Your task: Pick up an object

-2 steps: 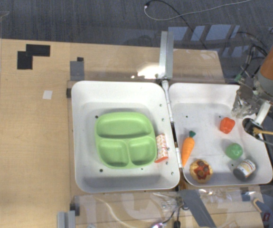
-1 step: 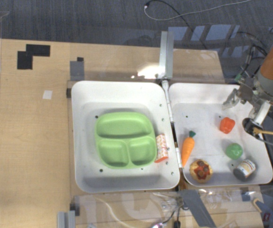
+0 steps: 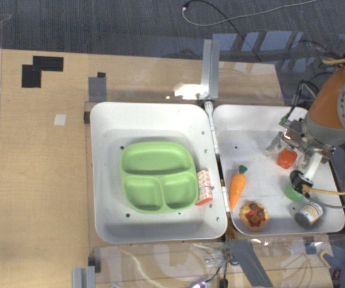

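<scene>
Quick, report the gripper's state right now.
Gripper: cannot be told; it sits low in the right bin, right above a small orange-red object.

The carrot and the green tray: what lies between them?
In the camera view, between the carrot and the green tray lie a small red-and-white packet, leaning at the left bin's right wall, and the raised divider where both bins meet.

2 white bins (image 3: 160, 116); green tray (image 3: 158, 174); orange carrot (image 3: 237, 188), green top; red-orange block (image 3: 287, 158); grey can (image 3: 308, 213).
</scene>
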